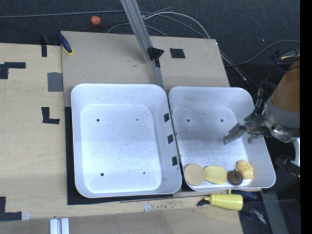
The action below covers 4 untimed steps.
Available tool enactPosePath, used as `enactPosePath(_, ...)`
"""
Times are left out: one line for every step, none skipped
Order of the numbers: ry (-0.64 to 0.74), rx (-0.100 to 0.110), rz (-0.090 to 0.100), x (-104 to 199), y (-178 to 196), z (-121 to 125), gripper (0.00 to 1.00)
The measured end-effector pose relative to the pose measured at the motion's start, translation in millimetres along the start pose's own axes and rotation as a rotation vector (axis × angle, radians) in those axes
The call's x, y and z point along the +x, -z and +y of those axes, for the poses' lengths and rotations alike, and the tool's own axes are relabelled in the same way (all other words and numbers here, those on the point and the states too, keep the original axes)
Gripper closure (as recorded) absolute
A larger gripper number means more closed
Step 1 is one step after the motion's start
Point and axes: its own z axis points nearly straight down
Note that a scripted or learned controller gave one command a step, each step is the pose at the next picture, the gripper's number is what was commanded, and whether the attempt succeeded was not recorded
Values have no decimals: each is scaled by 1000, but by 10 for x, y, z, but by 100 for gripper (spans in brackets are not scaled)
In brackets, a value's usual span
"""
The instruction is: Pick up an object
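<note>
The right bin point(204, 106) holds several small objects along its front edge: a tan round disc point(194, 173), a yellow oval piece point(214, 174), a dark brown round piece point(235, 178) and a ridged yellow-tan piece point(245, 168). My gripper point(242, 134) hangs over the right side of this bin, above and behind those objects. It is open, one finger slanting left and the other to the right, with nothing between them. The ridged piece lies roughly 70 pixels below the fingertips.
The left bin point(117, 96) stands beside the right one. A yellow tool with a black tip point(224, 201) lies on the bench in front of the right bin. A grey pole point(141, 30) slants down to the bins' back edge. Cables run behind on the right.
</note>
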Motion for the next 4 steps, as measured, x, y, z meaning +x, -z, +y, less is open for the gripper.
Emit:
enactPosePath(0,-1,0,-44,-438,1,0)
enactPosePath(0,-6,-2,-43,-943,6,0)
enactPosePath(0,-9,-4,-53,-816,14,100)
enactPosePath(-1,-9,-3,-140,-353,12,100)
